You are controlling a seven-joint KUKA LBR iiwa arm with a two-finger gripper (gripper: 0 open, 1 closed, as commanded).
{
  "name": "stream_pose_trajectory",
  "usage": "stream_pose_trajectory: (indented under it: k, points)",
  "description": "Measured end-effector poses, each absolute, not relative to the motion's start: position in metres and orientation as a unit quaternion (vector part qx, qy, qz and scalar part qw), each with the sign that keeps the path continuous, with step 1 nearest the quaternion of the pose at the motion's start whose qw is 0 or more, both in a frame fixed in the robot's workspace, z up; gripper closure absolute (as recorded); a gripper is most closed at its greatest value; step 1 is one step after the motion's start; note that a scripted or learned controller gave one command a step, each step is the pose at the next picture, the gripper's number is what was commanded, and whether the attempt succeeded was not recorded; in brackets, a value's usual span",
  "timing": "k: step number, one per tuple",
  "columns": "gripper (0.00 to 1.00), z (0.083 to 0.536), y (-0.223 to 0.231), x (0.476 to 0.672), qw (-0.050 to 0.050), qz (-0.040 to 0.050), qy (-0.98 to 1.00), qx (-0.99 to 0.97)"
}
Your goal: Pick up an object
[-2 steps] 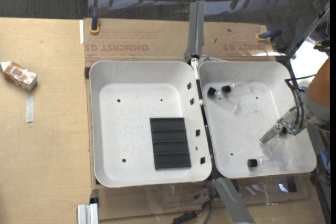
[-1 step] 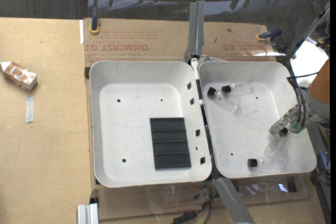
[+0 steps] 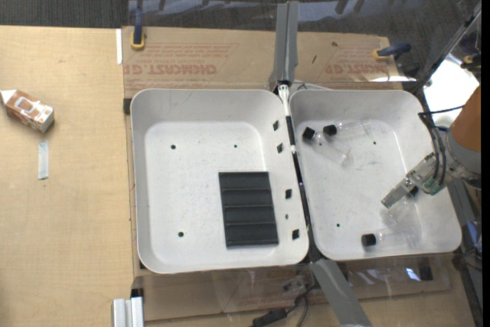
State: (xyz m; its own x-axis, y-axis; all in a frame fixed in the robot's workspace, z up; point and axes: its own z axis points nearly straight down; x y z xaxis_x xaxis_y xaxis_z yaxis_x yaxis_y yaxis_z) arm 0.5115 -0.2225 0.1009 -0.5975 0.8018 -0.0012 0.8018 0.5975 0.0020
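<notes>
The cardboard sheet point(image 3: 230, 57) behind the two shallow white bins point(image 3: 153, 165) reads "CHEMCAST GP", upside down. The claw point(image 3: 398, 195) hangs over the right bin; its opening I cannot tell. A black ribbed rectangular block point(image 3: 247, 208) lies in the left bin.

**Arm reaching in low from the right**

The grey KUKA arm with its orange band point(image 3: 468, 122) enters at the right edge, and its wrist angles down and to the left. At its end the metal two-finger gripper point(image 3: 392, 198) points down-left, its tip the farthest-left part of the robot. The fingers look close together, though the slant hides any gap.
</notes>
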Motion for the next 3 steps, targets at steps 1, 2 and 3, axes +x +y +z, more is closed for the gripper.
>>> stream_pose_trajectory:
  k: [1, 2, 3]
  points:
    - [1.0, 0.11, -0.223, 0.512, 0.002, 0.0009, 0.893, 0.45]
    - [1.0, 0.188, -0.2, 0.614, 0.002, -0.0001, 0.889, 0.459]
    - [1.0, 0.232, -0.134, 0.591, 0.001, 0.0, 0.9, 0.435]
